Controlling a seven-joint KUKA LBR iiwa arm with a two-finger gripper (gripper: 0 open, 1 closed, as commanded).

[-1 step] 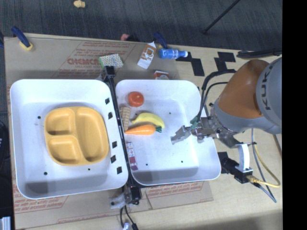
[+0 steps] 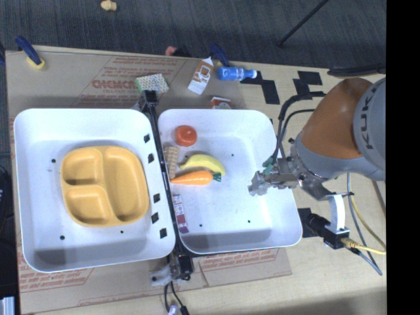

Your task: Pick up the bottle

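Bottle [image 2: 235,74], lying on the surface beyond the right bin's [image 2: 262,231] far edge, probably light, rigid, slippery, best gripped mid-body; gripper [image 2: 259,186] near that bin's right edge, jaws' state indeterminable.

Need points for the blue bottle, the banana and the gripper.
blue bottle [image 2: 231,74]: camera view, on its body, lying on the bench behind the right bin.
banana [image 2: 203,162]: camera view, mid-curve, inside the right bin.
gripper [image 2: 258,186]: camera view, at its tip, over the right bin.
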